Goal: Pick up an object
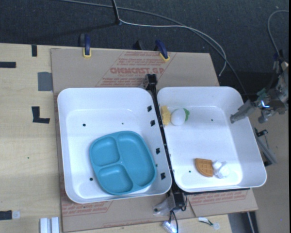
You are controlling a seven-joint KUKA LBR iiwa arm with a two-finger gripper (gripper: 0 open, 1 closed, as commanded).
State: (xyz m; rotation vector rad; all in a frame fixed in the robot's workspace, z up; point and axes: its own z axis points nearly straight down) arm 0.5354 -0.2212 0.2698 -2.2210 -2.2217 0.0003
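Hovering past the right bin's (247, 144) far-right rim, the gripper (266, 105) carries nothing that I can see; its grip I cannot tell. Candidates lie in that bin: a white-and-green ball (178, 116) beside a yellow piece (165, 115) at the divider, and an orange cookie-like piece (203, 167) touching a small white lump (220, 169). I'd come straight down on the cookie, well clear of walls.

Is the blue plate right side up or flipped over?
Right side up: the blue plate shows its three hollow sections facing up, lying flat in the left bin.
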